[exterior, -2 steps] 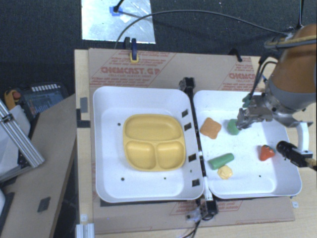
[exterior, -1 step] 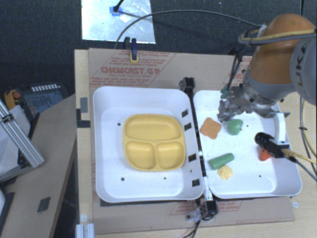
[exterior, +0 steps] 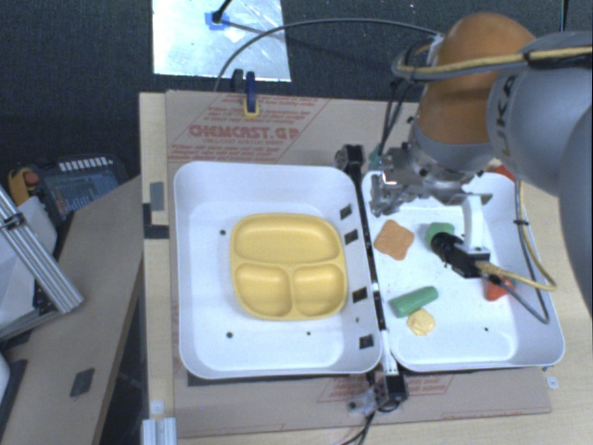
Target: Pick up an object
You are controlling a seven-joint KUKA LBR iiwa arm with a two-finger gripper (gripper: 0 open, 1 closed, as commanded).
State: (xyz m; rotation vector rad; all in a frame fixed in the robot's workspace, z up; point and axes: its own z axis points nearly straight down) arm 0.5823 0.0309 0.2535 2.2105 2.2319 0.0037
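You see 2 shallow white bins side by side, split by a black divider point(exterior: 364, 248), the landmark for all positions here. Left of the divider, the left bin point(exterior: 199, 332) holds 1 yellow tray point(exterior: 287, 264) with 3 compartments, lying near the bin's centre with bare floor on all sides. Right of the divider, the right bin point(exterior: 482, 346) holds an orange square piece point(exterior: 395, 240) just beside the divider, a green cylinder point(exterior: 413, 299) lower down, a yellow lump point(exterior: 422, 322) touching or just below it, a small green piece point(exterior: 439, 231) farther right, and a red piece point(exterior: 497, 290) farthest right. The gripper point(exterior: 394, 193) sits above the bin's upper part near the divider; you cannot tell its state.
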